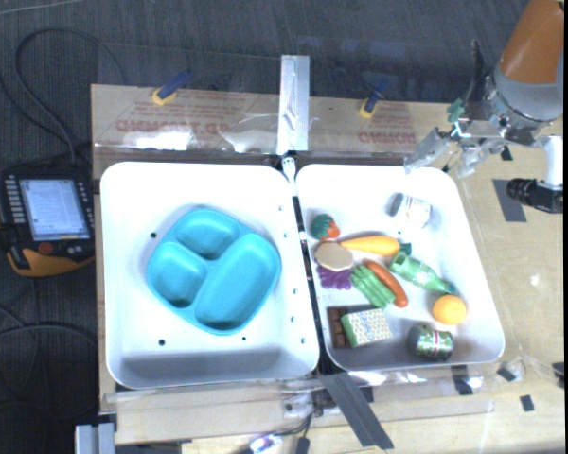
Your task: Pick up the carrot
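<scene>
In the camera view, the small orange plastic carrot [390, 283] lies near the middle of the right shallow white bin [473, 244], just beside a green ridged vegetable [374, 287] and below a long yellow squash-shaped toy [367, 245]. The metal two-finger gripper [442, 154] hangs over the surface just beyond that bin's far right corner, well apart from the carrot, its fingers spread apart with nothing between them. A blue three-compartment plastic tray [214, 269] sits in the left white bin [123, 282].

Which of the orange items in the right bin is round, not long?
The small orange ball-shaped fruit near the bin's right wall, beside the green can. The orange carrot is long and thin.
</scene>
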